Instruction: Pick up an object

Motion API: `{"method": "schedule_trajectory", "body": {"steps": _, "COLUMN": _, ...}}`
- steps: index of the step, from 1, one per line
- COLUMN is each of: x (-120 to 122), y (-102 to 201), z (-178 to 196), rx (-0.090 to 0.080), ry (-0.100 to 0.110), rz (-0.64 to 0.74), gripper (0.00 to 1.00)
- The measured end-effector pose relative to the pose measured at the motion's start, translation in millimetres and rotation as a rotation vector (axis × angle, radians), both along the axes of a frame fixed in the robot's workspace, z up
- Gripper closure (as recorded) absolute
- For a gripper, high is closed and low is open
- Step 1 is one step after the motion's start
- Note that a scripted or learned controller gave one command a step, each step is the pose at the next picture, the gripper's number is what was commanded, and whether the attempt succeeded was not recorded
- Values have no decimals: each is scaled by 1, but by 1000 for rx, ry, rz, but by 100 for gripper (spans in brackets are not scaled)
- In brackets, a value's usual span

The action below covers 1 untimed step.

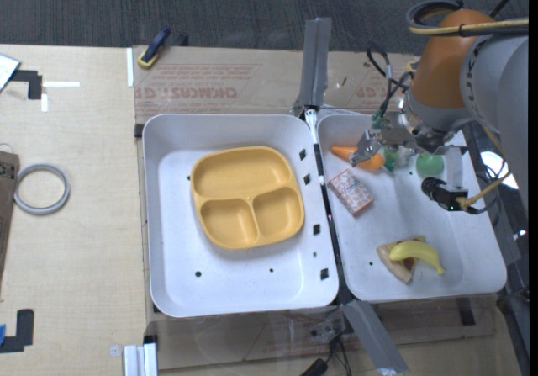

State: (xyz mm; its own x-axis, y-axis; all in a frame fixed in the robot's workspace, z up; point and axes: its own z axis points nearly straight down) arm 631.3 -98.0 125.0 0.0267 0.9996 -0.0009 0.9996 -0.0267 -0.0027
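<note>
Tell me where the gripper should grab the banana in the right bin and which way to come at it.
Probably best to grip the banana across its thick middle, coming straight down from above. It lies flat and curved, one end resting on a tan piece, so the fingers should close across the narrow width, not along the curve. The bin wall is near, so a side approach looks cramped.

Pincer [368,150] over carrot [353,155] in right bin [471,282], yellow tray [247,195] in left bin [168,282]

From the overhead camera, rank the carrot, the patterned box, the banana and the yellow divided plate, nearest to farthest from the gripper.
1. carrot, right bin, right at the gripper.
2. patterned box, just below it.
3. banana, right bin's near corner.
4. yellow divided plate, left bin.
</note>
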Motion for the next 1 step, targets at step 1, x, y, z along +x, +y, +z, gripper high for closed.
{"method": "schedule_trajectory", "body": {"steps": 1, "x": 20, "y": 57, "z": 67, "rx": 0, "ry": -3, "rz": -7, "gripper": 0}}
